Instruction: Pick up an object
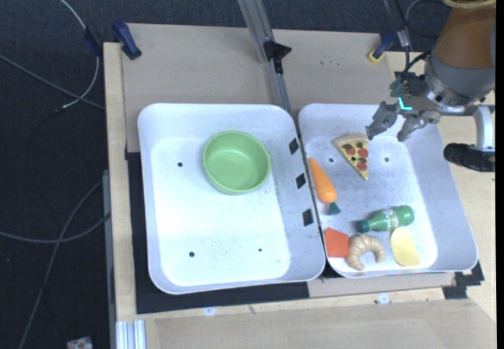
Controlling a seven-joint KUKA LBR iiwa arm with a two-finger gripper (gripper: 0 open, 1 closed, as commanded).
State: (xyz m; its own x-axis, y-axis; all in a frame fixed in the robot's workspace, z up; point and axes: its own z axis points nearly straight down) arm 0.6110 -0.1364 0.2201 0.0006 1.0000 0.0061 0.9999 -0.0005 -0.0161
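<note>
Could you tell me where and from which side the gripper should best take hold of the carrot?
Probably across the orange body of the carrot, above its green tip, coming straight down. It lies flat and slim beside the right bin's left wall, so the gripper, fingers spread, should close across its width, not its length.

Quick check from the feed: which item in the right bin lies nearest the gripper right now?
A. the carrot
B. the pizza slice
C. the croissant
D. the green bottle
B: the gripper hovers open just above and right of the pizza slice, with nothing between its fingers.
</note>
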